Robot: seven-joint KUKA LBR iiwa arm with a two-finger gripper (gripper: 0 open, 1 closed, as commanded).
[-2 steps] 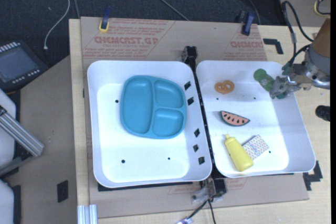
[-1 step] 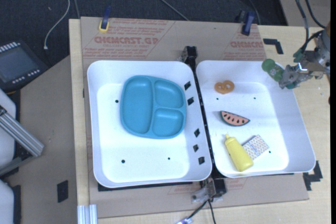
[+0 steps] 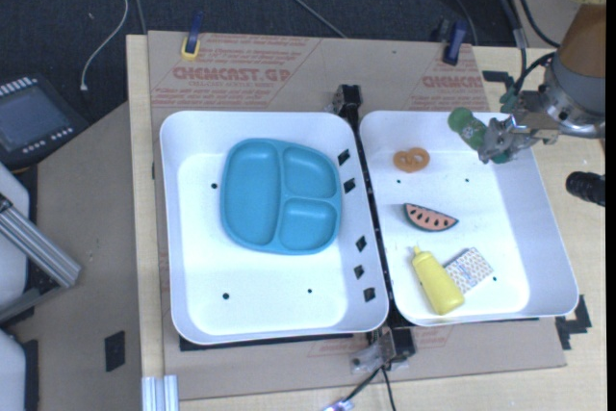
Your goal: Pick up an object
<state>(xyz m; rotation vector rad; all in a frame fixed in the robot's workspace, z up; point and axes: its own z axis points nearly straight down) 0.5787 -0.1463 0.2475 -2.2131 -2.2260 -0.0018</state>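
Overhead, right bin (image 3: 539, 236) as landmark: metal gripper (image 3: 497, 149) over its far-right corner, jaw state unreadable. Beside it, small green lump (image 3: 463, 122). Inside: pretzel (image 3: 411, 160), watermelon wedge (image 3: 429, 218), glossy yellow bottle (image 3: 437, 281), patterned sponge (image 3: 469, 269).

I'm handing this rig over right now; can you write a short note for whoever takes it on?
Gripper: over the far right corner of the right bin, near a green object; I can't tell whether it is open or shut, and nothing is clearly held.
Right bin: pretzel at the far side, watermelon slice mid-bin, yellow bottle and checkered packet at the near side.
Left bin: blue divided plate.
Done: no pick visible.
Left: grasp one object and lift it.
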